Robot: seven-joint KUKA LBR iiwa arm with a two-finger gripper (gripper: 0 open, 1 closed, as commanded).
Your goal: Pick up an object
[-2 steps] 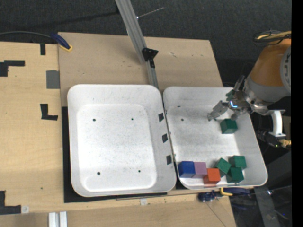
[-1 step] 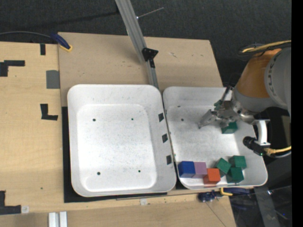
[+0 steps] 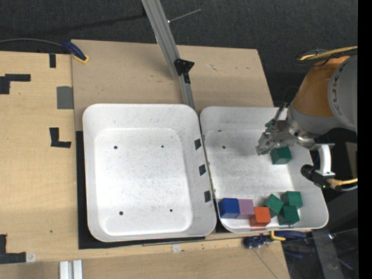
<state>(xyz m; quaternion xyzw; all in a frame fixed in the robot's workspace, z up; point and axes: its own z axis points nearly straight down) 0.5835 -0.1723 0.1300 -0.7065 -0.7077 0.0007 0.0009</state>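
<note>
My gripper (image 3: 268, 144) hangs over the upper right part of the right bin (image 3: 232, 127), at the end of the grey arm with the orange band. A green block (image 3: 282, 155) lies right against the gripper's lower right side; whether it is gripped cannot be made out. Along the bin's front edge sit a blue block (image 3: 229, 207), a purple block (image 3: 246, 206), an orange block (image 3: 261, 215) and three more green blocks (image 3: 289, 214), crowded together.
The left bin (image 3: 93, 156) stands beside the right one, with their rims touching. A slanted metal rail (image 3: 168, 39) runs down to the gap between the bins. A yellow-tipped cable (image 3: 325, 179) hangs off the arm at the right bin's right rim.
</note>
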